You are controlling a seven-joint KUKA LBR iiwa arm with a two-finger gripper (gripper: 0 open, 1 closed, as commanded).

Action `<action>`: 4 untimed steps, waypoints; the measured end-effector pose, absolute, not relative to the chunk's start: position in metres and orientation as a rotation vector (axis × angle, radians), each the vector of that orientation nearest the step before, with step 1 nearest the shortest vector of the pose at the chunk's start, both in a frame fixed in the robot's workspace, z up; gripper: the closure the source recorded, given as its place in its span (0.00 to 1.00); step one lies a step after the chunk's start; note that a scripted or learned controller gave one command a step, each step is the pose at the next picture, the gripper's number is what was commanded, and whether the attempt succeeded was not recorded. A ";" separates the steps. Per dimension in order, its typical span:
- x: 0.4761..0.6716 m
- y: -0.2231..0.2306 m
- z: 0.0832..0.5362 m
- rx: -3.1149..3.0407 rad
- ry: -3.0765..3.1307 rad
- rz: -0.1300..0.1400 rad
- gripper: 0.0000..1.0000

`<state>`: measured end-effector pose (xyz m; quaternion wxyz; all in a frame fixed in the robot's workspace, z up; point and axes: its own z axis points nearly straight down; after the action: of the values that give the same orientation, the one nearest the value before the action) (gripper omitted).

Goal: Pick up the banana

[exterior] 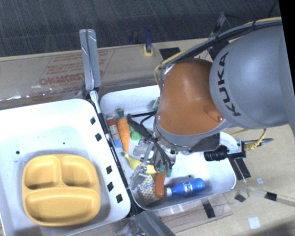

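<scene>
The banana (pixel 134 158) shows as a patch of yellow in the left half of the right bin (pixel 227 182), mostly hidden under the gripper. My gripper (pixel 152 162) hangs below the orange wrist band (pixel 186 99) and reaches down to the left, right over the yellow patch. A second bit of yellow (pixel 160 168) peeks out beside the gripper's tip. Whether the banana is held cannot be seen.
Crowded around the gripper in the right bin are a carrot (pixel 123 133), a green item (pixel 136 135), a speckled object (pixel 143 185), an orange piece (pixel 159 185) and a blue bottle (pixel 185 187). The left bin (pixel 2 129) holds a yellow divided tray (pixel 61 188).
</scene>
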<state>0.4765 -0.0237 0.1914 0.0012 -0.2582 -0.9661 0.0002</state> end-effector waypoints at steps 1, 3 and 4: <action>0.477 -0.029 0.191 -0.785 -3.040 0.000 0.00; 0.488 -0.095 0.110 -0.738 -3.092 -0.004 1.00; 0.541 -0.036 0.192 -0.990 -2.981 0.000 1.00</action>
<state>0.5412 -0.0362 0.1920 0.0001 -0.3150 -0.9491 0.0000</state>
